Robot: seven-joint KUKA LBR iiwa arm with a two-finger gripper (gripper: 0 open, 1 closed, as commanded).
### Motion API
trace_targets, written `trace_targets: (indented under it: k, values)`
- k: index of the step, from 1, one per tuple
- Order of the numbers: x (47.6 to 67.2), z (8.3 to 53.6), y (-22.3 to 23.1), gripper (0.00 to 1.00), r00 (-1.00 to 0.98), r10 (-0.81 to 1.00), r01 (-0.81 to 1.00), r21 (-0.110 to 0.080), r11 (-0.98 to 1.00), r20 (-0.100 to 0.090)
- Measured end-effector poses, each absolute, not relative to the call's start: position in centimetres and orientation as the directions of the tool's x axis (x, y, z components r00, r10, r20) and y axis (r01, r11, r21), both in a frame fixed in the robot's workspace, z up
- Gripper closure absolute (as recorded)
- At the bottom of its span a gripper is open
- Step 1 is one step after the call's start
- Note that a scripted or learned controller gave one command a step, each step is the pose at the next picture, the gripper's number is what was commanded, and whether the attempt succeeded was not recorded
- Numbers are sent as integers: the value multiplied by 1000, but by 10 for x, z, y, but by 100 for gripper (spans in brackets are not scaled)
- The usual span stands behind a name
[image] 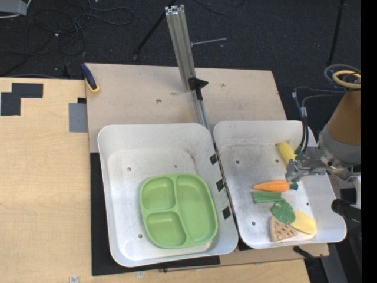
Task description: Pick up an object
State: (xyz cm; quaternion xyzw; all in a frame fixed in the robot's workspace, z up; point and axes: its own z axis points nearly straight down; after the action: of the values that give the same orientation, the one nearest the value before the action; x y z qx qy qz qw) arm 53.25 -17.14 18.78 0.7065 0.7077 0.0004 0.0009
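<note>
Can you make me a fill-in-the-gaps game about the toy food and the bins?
1. The green tray lies in the ____ bin.
2. The carrot is coloured ____.
3. The tray has ____ compartments.
4. The waffle sits in the ____ bin, below the carrot in the view.

Missing words: left; orange; three; right
</note>
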Motion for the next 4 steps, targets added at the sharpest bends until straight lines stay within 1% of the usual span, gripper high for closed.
trace_targets:
  k: [1, 2, 3, 4]
  values:
    - [533, 206, -172, 100, -2, 1000, 1000, 1, 2, 0]
    - [536, 205, -126, 100, -4, 1000, 1000, -3, 4, 2]
    - [538, 207, -69, 100, -5, 1000, 1000, -4, 5, 3]
    - [548, 201, -23, 100, -5, 1000, 1000, -4, 5, 2]
